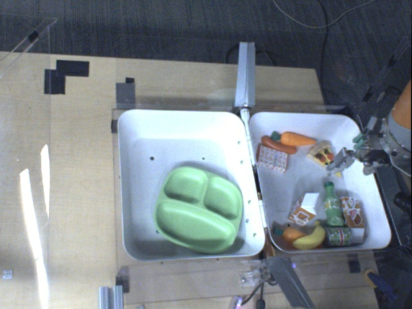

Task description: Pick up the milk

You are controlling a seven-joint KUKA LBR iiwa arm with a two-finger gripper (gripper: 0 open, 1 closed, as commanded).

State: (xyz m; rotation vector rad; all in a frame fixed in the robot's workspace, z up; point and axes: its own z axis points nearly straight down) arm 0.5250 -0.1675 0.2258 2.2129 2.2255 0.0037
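**End effector at the right bin's far edge, milk at the near side**

The desk [64,172] is pale wood, with dark carpet beyond its far edge and a loose cable lying on it. Two white bins sit side by side on the desk. The left bin [138,140] carries a green divided tray [199,209], tilted toward its near right corner.

The right bin [290,185] is where I am working. My end effector [351,154] hangs over its far right edge, beside a small yellow snack packet [321,153]; I cannot tell whether the fingers are spread or closed, and nothing shows between them.

The milk [305,209], a small carton with a white top, lies near the front of this bin. A green bottle [331,205] stands just to its right, with a printed box [352,212] beyond that. A banana [309,238] and a can [340,236] crowd the near wall. At the far side lie a carrot [298,138], a sausage [278,145] and a pink-white box [272,159].
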